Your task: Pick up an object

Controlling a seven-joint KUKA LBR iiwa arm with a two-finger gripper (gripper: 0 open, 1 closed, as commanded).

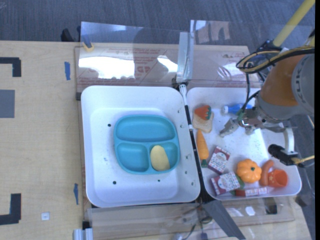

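My gripper (229, 129) hangs low over the right bin (292, 191), above bare white floor near its middle. Its two grey fingers point down-left, stand apart, and have nothing between them. Just left of it lie a red and tan sandwich-like toy (203, 117) and an orange carrot (201, 147). A blue item (233, 108) lies right behind the gripper. Nearer the front are two red and white packets (219, 160) (228, 181), an orange pumpkin (249, 170) and a red-orange toy (276, 177).
The left bin (95, 134) holds a blue divided tray (144, 130) with a yellow lemon-like toy (159, 158) in its front right compartment. A ridge (190, 134) separates the bins. Clear panels (130, 49) stand behind them. A black part (281, 154) of the arm overhangs the right bin.
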